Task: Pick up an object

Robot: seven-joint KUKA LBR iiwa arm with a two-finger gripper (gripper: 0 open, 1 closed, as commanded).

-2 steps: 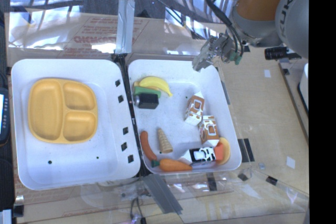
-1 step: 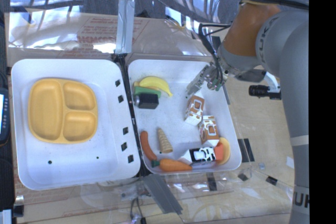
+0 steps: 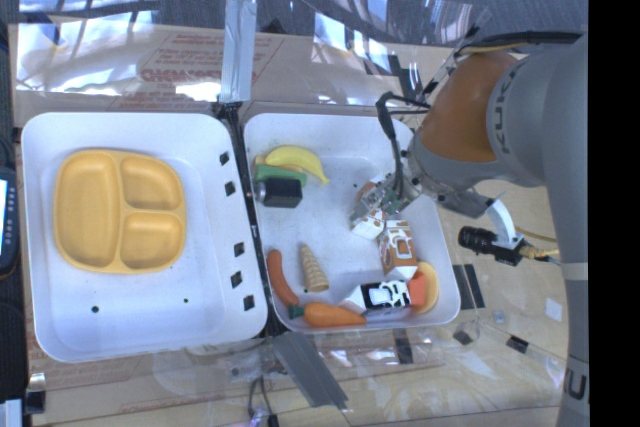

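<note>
The jaws [image 3: 385, 198] hang low in the right bin [image 3: 335, 130] over a crumpled shiny packet [image 3: 368, 213]; how they stand cannot be told. Near lie a curved smooth banana [image 3: 297, 161], a ridged cone [image 3: 314, 268], a carrot [image 3: 333, 315] and a small carton [image 3: 398, 247]. The left bin [image 3: 60, 315] holds a yellow plastic tray [image 3: 120, 211] with three rounded compartments.

A single fixed camera hangs above the bench [image 3: 500, 315], looking down at a slant from far enough to take in both shallow white plastic bins: the left bin [image 3: 40, 215] and the right bin [image 3: 340, 130] lie side by side mid-frame. The grey arm with its orange band [image 3: 480, 115] enters from the right edge.
</note>
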